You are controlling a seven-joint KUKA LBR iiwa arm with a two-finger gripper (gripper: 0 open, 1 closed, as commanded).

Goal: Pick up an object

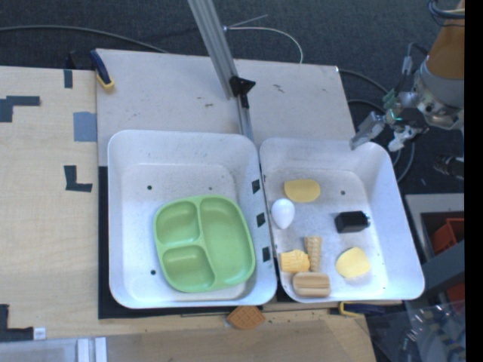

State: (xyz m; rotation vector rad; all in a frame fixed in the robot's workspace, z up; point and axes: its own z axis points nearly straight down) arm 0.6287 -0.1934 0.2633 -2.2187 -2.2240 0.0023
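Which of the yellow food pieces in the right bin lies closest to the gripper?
The flat yellow oval at the bin's far side; the other yellow pieces lie toward the near edge, farther from the gripper.

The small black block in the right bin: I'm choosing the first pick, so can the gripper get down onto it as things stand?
Probably yes. The small black block lies apart from the yellow pieces, nothing over it, and the gripper hovers by the right bin's far corner.
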